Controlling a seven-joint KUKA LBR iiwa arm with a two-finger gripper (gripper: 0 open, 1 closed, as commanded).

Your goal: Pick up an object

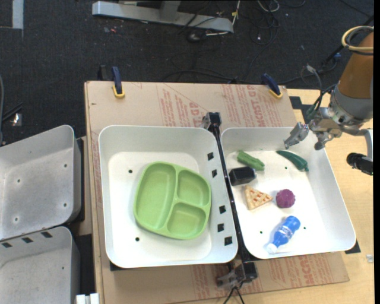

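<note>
A cardboard sheet [178,107] covers the table, held at its far edge by two clamps with yellow tips [118,88] [274,89]. Two more white trays [35,172] lie beside it on the left. Cables [261,24] and a metal bar [160,15] lie on the dark floor beyond.

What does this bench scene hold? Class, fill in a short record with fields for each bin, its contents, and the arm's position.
left bin: light green plastic divided plate
right bin: two dark green pods, black block, toy pizza slice, purple ball, blue plastic bottle
gripper: above the right bin's far right corner, jaws open, holding nothing
nearest item to gripper: the right-hand pod
</note>
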